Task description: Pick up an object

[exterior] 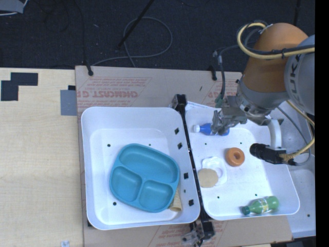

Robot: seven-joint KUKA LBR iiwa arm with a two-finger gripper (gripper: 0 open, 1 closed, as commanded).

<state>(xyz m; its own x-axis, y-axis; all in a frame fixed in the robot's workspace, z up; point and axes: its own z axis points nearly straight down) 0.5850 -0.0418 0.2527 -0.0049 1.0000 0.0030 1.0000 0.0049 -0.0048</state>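
At the upper-left corner of the right-hand shallow white bin, a small blue bottle with a white cap lies on its side, cap end pointing toward the black divider between the two bins. Directly against the blue end of this bottle sits the two-finger gripper; the dark metal fingers come down over that end, but the view does not resolve whether they are apart or closed on the bottle, so this cannot be told. Above the gripper, the grey arm with its orange band reaches in from the right, with a yellow hose looped across the band. Lower in the same bin, an orange ring-shaped doughnut toy lies flat, well apart from the bottle. To the lower left of the doughnut, a tan round disc rests partly over a white irregular flat piece. Near the bottom right corner of that bin, a green bottle with a yellow label lies on its side. A black cylindrical part projects over the right edge of the bin. Across the divider, the left-hand shallow white bin holds a light-blue plastic tray with three compartments, lying flat and turned at an angle; a tan edge of some item shows beneath its lower right corner. Both bins rest on a brown cardboard sheet with red printing, laid on the pale wooden bench.
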